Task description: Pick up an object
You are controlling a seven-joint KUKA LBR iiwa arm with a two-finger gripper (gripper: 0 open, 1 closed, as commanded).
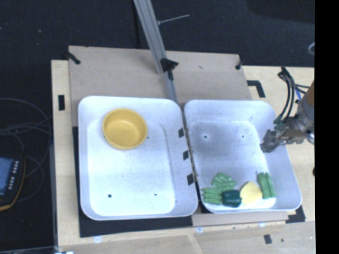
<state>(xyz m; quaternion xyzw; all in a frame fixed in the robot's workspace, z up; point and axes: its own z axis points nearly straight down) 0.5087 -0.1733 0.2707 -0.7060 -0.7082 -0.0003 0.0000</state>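
Observation:
A yellow bowl (pixel 125 128) sits in the upper left of the left bin (pixel 127 194). Along the front edge of the right bin (pixel 222 126) lie several small items: a green leafy piece (pixel 223 181), a green piece (pixel 211 196), a dark teal block (pixel 231 198), a yellow lemon-like piece (pixel 251 193) and a green cucumber-like piece (pixel 266 184). My gripper (pixel 270 141) hangs at the right rim of the right bin, above and apart from those items. I see nothing between its fingers.
A grey metal pole (pixel 153 36) slants down from the top to the gap between the bins. Black cables (pixel 288 89) loop by the arm at the right. A handheld pendant (pixel 9 181) lies off the bench at the far left.

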